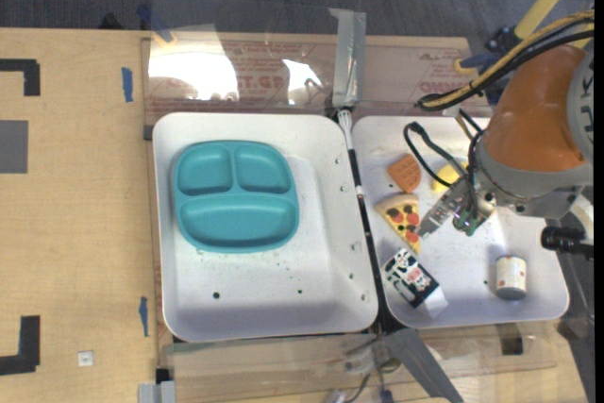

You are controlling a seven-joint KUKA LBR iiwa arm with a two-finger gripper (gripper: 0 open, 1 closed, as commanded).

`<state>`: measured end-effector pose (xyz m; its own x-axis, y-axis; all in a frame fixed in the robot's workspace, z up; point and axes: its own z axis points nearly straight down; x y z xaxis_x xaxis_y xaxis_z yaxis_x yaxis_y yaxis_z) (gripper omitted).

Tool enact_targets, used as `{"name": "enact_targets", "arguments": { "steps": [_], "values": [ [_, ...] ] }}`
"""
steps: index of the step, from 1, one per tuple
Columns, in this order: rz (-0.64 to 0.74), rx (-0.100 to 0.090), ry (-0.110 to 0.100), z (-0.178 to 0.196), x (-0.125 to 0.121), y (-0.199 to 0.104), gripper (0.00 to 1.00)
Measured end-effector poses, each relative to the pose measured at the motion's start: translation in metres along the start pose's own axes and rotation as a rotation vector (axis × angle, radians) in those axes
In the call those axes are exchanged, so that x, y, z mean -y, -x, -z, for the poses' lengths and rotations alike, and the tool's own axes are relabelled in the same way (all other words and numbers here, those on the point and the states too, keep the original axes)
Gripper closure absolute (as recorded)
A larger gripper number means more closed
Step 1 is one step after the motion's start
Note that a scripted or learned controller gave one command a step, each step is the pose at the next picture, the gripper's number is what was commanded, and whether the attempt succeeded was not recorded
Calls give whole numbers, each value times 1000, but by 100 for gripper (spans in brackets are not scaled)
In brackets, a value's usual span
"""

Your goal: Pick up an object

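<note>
White bin [543, 297]: end effector [436, 220] touching pizza slice [401, 217].

Gripper [436, 220] low, arm from right

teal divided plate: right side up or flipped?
Right side up. The teal divided plate in the left bin shows its three recessed compartments facing the camera.

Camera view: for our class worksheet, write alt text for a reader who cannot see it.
A grey and orange robot arm reaches from the right over the right bin, its tool beside a pizza-slice toy. That bin also holds an orange waffle piece, a black-and-white carton and a small white cup; the left bin holds a teal divided plate.
</note>
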<state>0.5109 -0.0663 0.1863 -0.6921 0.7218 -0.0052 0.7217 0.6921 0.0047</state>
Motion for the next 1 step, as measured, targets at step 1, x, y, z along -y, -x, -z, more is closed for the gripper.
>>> {"name": "enact_targets", "arguments": {
  "steps": [1],
  "values": [
    [152, 1, 2, 86, -38, -41, 100]
  ]
}}
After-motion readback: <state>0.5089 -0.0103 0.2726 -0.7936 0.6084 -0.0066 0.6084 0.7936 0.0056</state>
